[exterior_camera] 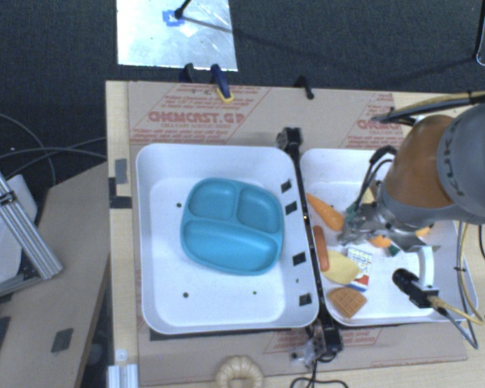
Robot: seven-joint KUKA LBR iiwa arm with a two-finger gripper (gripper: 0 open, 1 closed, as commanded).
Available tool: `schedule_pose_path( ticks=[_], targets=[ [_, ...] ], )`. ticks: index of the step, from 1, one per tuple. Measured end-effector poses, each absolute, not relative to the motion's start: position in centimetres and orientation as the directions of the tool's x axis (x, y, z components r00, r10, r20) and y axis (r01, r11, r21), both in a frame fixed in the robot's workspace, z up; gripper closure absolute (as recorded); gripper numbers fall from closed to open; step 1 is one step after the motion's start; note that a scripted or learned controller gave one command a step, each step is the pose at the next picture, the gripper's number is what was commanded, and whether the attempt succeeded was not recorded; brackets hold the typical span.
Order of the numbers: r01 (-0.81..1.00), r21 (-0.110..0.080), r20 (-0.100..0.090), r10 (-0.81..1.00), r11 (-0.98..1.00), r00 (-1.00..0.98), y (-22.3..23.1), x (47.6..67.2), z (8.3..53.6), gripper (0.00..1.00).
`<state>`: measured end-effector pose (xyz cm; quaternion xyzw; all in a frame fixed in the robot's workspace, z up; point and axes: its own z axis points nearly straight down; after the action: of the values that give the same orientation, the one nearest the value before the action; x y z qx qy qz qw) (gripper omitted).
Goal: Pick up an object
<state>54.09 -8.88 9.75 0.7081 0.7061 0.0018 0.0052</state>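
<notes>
My gripper (357, 226) is low in the right bin (333, 166), reaching down among toy foods. An orange carrot (325, 211) lies just to its left. Below the carrot a red-brown sausage (321, 247) lies along the bin's left wall. A yellow wedge (338, 270) and a small white packet (359, 259) sit right below the gripper. Near the front edge lies a brown waffle (347, 301). A small orange piece (380, 241) and a green bit (390, 250) peek out beside the wrist. The arm's bulk hides the bin's right part.
The left bin (158, 176) holds a blue divided plate (231, 224) in its middle. A black divider (301, 217) runs between the two bins. A black fitting with cables (411, 287) hangs off the arm over the right bin's front corner.
</notes>
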Motion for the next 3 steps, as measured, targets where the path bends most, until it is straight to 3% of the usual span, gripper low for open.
schedule_pose_path(
  ticks=[3],
  targets=[
    [1.000, 0.006, -0.001, 1.000, 0.004, -0.004, -9.7, 54.2, 22.7, 1.00]
  ],
)
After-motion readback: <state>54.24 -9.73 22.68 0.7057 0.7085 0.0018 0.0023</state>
